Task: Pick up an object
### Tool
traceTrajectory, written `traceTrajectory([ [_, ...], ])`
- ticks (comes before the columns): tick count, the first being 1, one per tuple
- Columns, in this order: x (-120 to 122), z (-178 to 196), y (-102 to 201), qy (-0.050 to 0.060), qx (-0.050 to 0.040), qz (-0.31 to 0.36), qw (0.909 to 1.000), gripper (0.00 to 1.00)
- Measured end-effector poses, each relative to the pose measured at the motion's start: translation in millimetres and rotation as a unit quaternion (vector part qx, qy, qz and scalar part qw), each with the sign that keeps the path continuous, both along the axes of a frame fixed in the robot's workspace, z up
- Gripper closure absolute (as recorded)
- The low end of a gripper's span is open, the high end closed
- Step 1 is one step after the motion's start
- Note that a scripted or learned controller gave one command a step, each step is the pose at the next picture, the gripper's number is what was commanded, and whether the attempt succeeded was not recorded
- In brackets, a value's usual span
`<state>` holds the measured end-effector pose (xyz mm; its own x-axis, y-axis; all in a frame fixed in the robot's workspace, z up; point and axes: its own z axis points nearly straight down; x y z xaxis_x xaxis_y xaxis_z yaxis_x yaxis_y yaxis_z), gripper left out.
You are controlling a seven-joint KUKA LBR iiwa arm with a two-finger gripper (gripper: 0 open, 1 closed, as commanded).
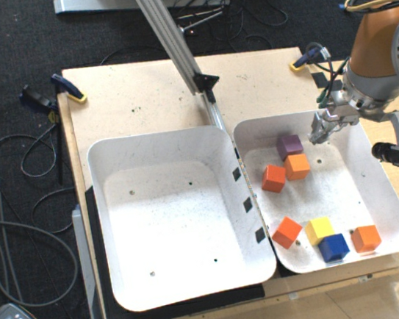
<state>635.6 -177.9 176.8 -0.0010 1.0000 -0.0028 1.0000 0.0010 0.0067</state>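
Pale bench (145, 96) carries our two white bins. Nearest us in the right bin (382, 187) sit orange, yellow and blue cubes (334, 247); beyond, the purple cube (289, 144) touches an orange one. Our gripper (319, 132) hovers just beside them; jaw state we cannot tell. Crowding risks nudging neighbours. Cables sprawl across dark floor beyond.

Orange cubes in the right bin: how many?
4. One orange cube touches the purple cube, one sits just left of it, one beside the yellow cube, one near the front right corner.
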Motion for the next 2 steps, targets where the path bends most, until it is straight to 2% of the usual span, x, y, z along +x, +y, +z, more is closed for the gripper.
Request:
traceTrajectory([
  [1,1.7,54.1,-0.3,-0.001,0.0001,0.001,1.0,1.0],
  [2,-15.2,50.0,59.9,0.004,0.0025,0.003,1.0,1.0],
])
